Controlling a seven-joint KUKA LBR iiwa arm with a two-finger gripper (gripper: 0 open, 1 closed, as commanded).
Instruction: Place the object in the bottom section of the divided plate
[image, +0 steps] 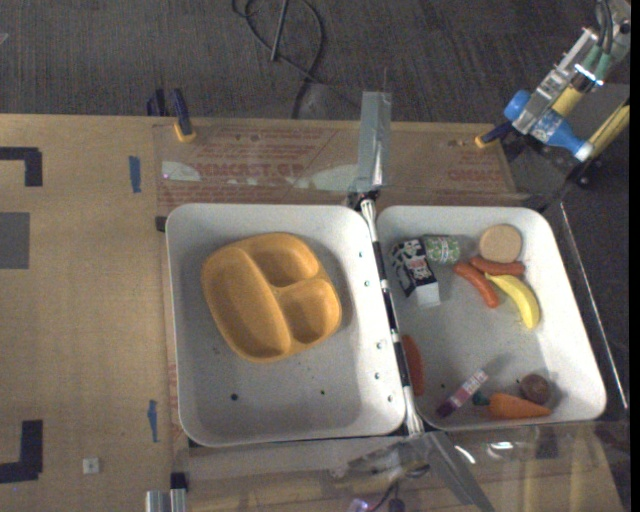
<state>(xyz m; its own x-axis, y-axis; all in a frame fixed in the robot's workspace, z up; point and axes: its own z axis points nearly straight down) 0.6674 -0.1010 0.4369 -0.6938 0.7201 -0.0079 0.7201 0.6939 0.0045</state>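
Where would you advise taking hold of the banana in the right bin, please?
Probably across the middle of the banana, coming straight down from above. It lies flat, curved, running diagonally, so the hand should close across its narrow width. A sausage lies close on its left, so clearance there is tight.

Matt yellow plastic divided plate (271, 295) in a smooth white plastic bin (190, 400); at 3 o'clock a glossy plastic banana (521, 299); wooden bench (80, 300).
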